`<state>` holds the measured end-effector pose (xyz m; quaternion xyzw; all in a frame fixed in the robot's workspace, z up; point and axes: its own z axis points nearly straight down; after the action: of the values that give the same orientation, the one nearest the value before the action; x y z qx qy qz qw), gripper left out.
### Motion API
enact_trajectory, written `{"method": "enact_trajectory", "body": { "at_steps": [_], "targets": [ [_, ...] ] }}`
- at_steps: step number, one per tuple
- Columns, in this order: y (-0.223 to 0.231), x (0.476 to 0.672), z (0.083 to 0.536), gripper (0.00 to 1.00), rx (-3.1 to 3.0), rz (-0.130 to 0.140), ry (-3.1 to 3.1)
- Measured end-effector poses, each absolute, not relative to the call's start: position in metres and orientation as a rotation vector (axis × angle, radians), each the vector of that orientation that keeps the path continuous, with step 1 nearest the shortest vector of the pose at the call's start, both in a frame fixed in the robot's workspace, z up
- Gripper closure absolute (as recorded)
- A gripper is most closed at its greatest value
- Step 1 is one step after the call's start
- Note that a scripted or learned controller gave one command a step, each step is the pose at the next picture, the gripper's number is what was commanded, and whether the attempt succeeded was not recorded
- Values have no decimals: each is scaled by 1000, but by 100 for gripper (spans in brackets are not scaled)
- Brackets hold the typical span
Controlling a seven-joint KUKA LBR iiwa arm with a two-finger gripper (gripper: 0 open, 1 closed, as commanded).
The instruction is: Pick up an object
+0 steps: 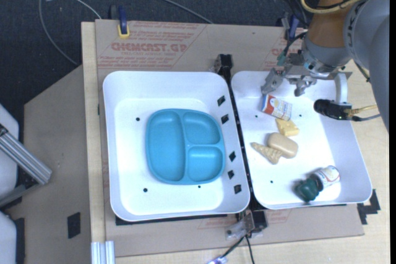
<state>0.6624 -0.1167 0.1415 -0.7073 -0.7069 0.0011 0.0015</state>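
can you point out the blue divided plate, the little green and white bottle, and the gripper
blue plastic divided plate (184, 146), camera view, on the ridge between its compartments
small green and white bottle (317, 183), camera view, on its middle, lying in the right bin
grey two-finger gripper (286, 85), camera view, midway between its fingertips

white bins: 2, side by side on the tabletop (154, 40) — left bin (117, 133), right bin (346, 151) | blue divided plates: 1 (184, 146) | red-and-white packets: 1 (276, 108) | tan food-shaped toys: 3 (281, 144) | green-and-white bottles: 1 (316, 183) | blue clamps at tabletop far edge: 1 (122, 20)
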Motion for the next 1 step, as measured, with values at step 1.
{"method": "enact_trajectory", "body": {
  "at_steps": [1],
  "targets": [
    [-116, 663, 91, 0, -2221, 1, -2222]
  ]
}}
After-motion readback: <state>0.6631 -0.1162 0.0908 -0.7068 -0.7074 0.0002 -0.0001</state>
